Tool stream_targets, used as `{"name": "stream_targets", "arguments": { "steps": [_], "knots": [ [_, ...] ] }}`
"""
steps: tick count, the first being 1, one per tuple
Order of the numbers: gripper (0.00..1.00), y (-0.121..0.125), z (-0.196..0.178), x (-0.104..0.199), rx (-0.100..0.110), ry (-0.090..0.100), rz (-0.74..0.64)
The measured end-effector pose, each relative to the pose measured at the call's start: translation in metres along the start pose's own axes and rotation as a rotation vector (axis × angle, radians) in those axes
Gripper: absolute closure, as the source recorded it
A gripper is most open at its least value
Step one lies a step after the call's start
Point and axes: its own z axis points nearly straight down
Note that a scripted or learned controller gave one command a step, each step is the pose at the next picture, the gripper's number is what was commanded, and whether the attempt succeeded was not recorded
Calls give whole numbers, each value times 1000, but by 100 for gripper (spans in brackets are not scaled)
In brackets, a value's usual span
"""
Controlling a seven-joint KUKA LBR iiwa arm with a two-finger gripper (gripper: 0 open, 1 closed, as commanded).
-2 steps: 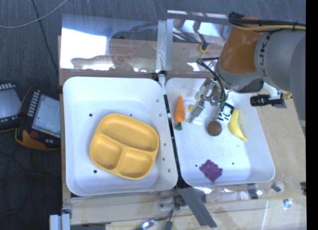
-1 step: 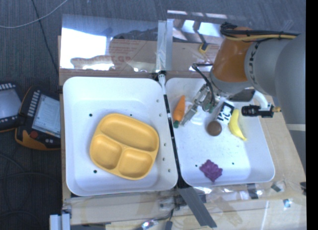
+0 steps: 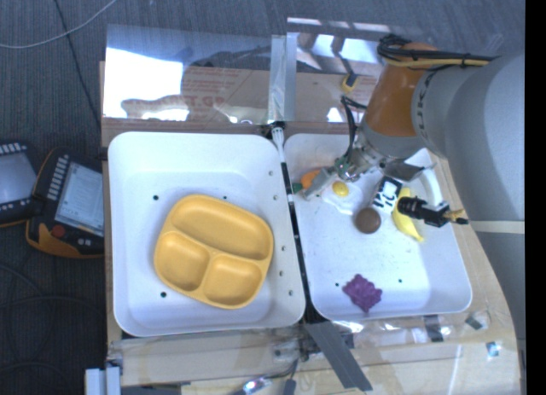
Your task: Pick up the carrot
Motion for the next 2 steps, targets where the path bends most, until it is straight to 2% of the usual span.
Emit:
{"name": "stream_targets", "arguments": {
  "steps": [1, 2],
  "knots": [
    [100, 1, -12, -1, -2, -7, -1],
    [0, 1, -12, -1, -1, -7, -1]
  ]
}}
